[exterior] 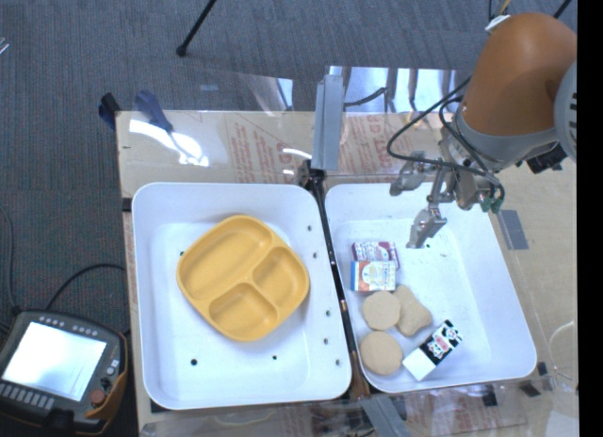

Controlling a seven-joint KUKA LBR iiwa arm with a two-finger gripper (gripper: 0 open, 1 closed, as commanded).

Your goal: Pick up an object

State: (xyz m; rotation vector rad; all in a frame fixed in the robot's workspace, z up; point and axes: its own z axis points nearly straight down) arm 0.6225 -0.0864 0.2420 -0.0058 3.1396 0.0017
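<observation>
My gripper (426, 228) hangs over the upper middle of the right bin (499, 303), below the orange wrist band (518, 72). It sits above and to the right of two small printed cartons (375, 253) (374, 276) and is apart from them. Below the cartons lie three round tan biscuit-like pieces (382, 311) (413, 313) (382, 352). A black-and-white milk carton (433, 348) lies at the bin's lower edge. Nothing shows in the gripper.
The left bin (160, 331) holds a yellow divided plate (243, 277). A grey divider post (325, 134) stands at the back between the bins. A teach pendant (58, 364) lies at the lower left on the floor. Cables (424, 120) hang by the wrist.
</observation>
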